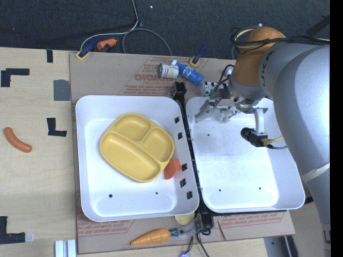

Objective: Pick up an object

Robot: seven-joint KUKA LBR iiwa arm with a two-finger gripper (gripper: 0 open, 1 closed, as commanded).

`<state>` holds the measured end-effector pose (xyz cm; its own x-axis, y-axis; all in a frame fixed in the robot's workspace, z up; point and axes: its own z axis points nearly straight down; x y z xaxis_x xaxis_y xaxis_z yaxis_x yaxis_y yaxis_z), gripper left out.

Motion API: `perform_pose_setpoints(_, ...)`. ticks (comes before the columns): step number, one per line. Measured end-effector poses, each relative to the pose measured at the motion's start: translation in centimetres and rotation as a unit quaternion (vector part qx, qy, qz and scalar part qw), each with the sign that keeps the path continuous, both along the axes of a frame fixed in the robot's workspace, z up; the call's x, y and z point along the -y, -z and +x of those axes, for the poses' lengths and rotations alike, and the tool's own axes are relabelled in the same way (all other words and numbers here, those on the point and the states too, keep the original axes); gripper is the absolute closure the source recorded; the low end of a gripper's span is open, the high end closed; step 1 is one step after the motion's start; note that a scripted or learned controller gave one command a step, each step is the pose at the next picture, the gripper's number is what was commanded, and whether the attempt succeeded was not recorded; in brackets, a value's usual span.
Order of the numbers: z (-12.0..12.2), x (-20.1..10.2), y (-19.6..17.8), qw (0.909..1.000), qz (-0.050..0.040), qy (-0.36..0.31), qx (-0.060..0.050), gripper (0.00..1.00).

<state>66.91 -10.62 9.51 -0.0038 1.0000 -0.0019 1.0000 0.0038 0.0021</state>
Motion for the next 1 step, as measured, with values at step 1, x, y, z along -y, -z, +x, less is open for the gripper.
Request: perform_pose_setpoints(1,-0.04,2.99,0.99,1.0000,0.0005,0.002,-0.001,0.00)
